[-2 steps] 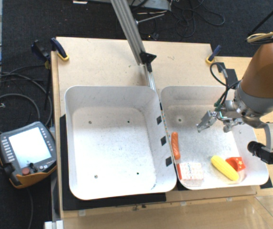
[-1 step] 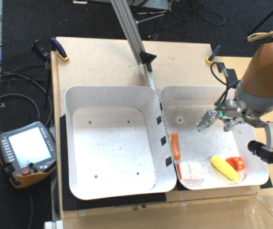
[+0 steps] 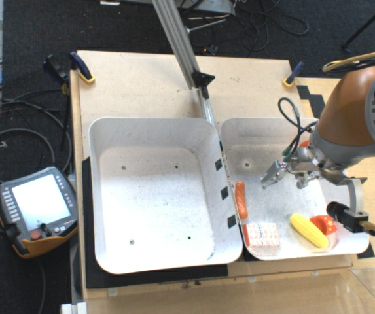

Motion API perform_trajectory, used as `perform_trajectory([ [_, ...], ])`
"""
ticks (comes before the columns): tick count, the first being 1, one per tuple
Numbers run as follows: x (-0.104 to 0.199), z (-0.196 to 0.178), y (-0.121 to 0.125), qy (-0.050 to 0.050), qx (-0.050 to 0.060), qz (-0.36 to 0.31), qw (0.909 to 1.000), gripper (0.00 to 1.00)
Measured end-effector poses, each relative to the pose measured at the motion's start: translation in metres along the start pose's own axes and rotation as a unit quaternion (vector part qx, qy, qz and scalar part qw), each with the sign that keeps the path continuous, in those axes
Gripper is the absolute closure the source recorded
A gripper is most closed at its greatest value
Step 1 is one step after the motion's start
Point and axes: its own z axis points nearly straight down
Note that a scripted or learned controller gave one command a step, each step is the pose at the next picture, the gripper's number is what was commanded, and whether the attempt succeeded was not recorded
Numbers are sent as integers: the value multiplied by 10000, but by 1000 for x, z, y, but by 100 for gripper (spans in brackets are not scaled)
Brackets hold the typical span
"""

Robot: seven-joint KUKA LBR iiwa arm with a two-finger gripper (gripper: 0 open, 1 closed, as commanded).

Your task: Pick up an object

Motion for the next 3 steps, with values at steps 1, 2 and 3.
perform_trajectory([
  [1,-7,58,-7,1,10,9,10000,0],
  [2,-7,76,-7,-2,-24,3,10000,0],
  [3,-7,65,-6,-3,-34,4,10000,100],
])
